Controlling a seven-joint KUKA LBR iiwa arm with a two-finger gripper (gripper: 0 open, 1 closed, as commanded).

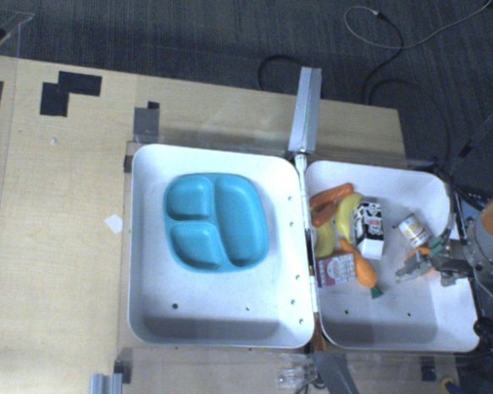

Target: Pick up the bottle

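Overhead, two white bins sit on a tabletop (pixel 58 219). Near the right bin's (pixel 389 331) far right wall lies the small bottle (pixel 412 230), not yet lifted. Just below it, the gripper (pixel 419 265) hovers; its fingers' state cannot be told.

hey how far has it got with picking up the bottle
Nothing looks done yet: the bottle, a small silvery one as far as I can tell, lies in the right bin near its right wall. In hand: the tool sits low just in front of the bottle, with nothing visibly between its fingers. Left: close on the bottle and lift it out.
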